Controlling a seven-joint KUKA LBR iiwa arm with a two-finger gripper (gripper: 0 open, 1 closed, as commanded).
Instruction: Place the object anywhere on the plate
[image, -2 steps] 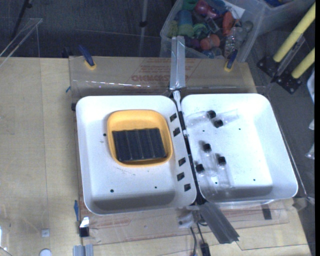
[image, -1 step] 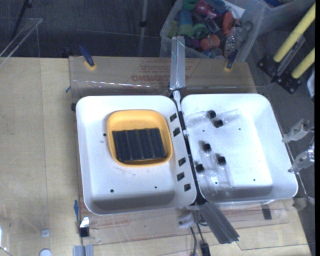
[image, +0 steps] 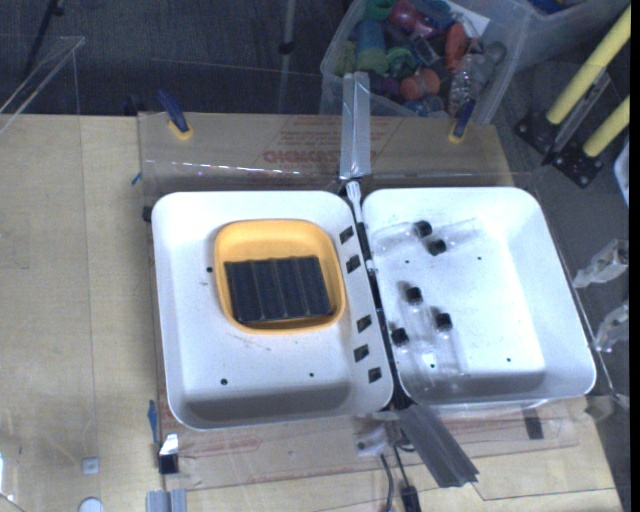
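On the yellow plate in the left bin the dark ridged object lies flat. Farther right, the right bin holds black-capped clear pieces. The pincer's state: cannot tell.

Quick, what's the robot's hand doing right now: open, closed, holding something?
Hand: cannot be told from this picture.
The dark ribbed block lies on the yellow plate in the white bin on the picture's left.
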